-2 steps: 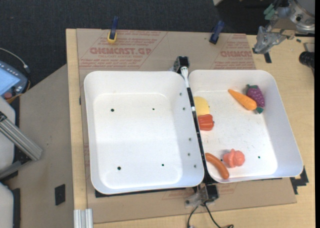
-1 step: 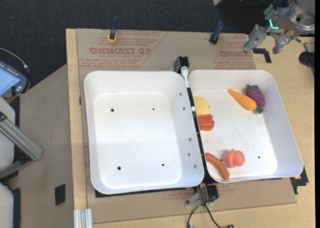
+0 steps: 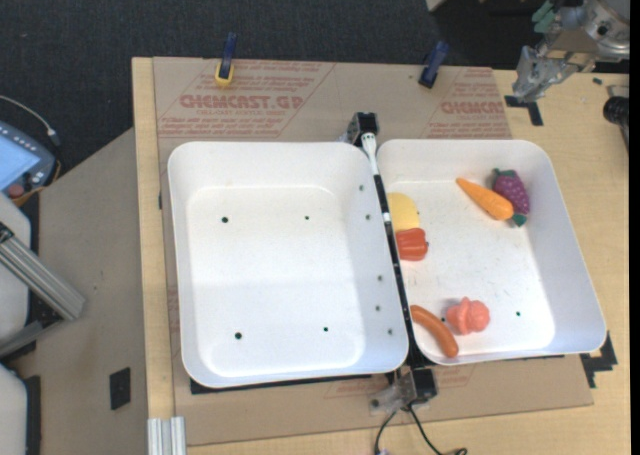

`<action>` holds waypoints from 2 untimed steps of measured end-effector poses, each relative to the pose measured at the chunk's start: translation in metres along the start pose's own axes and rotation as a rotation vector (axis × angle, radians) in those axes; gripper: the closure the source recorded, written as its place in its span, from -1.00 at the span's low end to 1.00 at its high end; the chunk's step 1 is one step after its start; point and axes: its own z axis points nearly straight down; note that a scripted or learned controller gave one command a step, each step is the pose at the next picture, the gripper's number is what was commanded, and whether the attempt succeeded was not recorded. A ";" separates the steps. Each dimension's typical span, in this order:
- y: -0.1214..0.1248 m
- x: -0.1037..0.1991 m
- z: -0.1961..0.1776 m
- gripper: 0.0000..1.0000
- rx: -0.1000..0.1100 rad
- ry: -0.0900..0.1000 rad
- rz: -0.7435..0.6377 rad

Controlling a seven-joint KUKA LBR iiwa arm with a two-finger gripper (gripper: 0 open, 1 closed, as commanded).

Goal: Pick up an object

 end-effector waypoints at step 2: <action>0.001 0.000 -0.011 1.00 -0.004 -0.002 0.000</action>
